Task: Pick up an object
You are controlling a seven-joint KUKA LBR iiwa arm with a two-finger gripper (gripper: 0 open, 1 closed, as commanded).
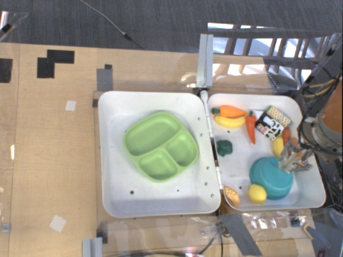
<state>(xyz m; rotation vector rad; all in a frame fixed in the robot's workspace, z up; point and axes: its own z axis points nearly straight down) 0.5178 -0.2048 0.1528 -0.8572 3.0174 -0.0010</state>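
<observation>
Hovering hand at teal bowl rim, right bin; grip state unclear tbh; next: descend, clamp rim.

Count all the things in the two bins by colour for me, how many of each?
Green: 2, the divided plate and a small dark green thing.
Orange: 3, two carrots and a small piece.
Yellow: 3, banana, lemon, another fruit.
Teal: 1, bowl.
Tan: 1, bread piece.
Printed boxes: 2.
Total: 12
</observation>
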